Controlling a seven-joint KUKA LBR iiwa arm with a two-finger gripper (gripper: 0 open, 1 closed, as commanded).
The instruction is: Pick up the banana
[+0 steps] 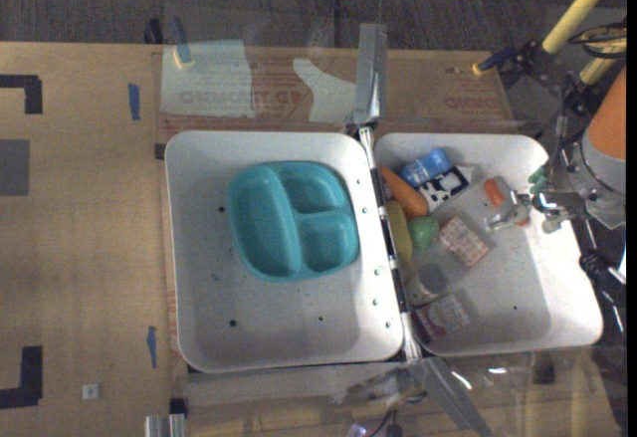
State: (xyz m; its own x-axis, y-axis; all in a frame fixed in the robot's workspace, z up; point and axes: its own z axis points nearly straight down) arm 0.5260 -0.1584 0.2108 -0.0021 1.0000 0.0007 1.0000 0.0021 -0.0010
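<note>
The banana (399,232) lies in the right bin (557,311), a yellow shape pressed along the bin's left wall, running top to bottom. A carrot (404,192) rests slantwise just above it, touching or overlapping its upper end, and a green fruit (425,231) sits against its right side. Further out are a blue packet (425,167), a black-and-white carton (441,190), a checked pink packet (464,240) and a small orange piece (494,192); below the banana lie a greyish round object and a dark-printed packet (442,314), both hard to identify.

The gripper (511,215) hangs over the right-hand part of the same bin, well apart from the banana, with the pink packet and green fruit between them. Nothing shows between its fingers. Whether the jaws stand wide or narrow cannot be told, since the metal parts blur into the white bin floor.

Judging from this, the pick has not begun: the banana is untouched on the bin floor, and the reach, descent, grasp and lift all remain. The banana's lower end is partly lost against the wall and the clutter. The left bin (199,306) holds a teal divided plate (294,219)
</note>
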